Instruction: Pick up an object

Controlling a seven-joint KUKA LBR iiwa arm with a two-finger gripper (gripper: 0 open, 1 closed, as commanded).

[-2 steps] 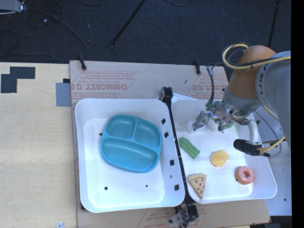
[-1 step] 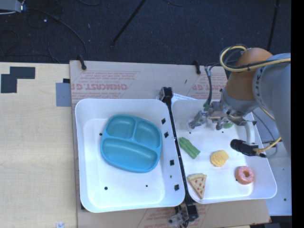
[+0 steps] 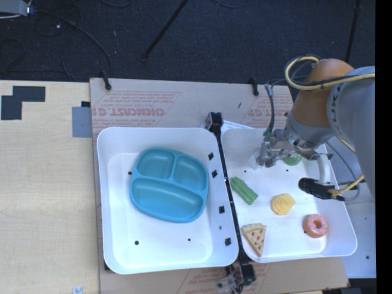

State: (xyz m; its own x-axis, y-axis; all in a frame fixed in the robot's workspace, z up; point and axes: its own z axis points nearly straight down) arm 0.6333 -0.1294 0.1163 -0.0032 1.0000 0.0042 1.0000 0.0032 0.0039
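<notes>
My gripper (image 3: 268,157) hangs over the far part of the right bin (image 3: 288,244), pointing down. A small green object (image 3: 293,160) lies just to its right, partly hidden by the wrist. Nearer the front lie a green pod-shaped piece (image 3: 244,190), a yellow ridged piece (image 3: 282,204), a pink doughnut (image 3: 316,225) and a pizza slice (image 3: 255,237). Nothing can be seen between the fingers.
A blue divided plate (image 3: 169,184) lies in the left bin (image 3: 116,225). A black divider (image 3: 223,195) separates the two bins. A black cable end (image 3: 313,188) hangs from the arm over the right bin's right side.
</notes>
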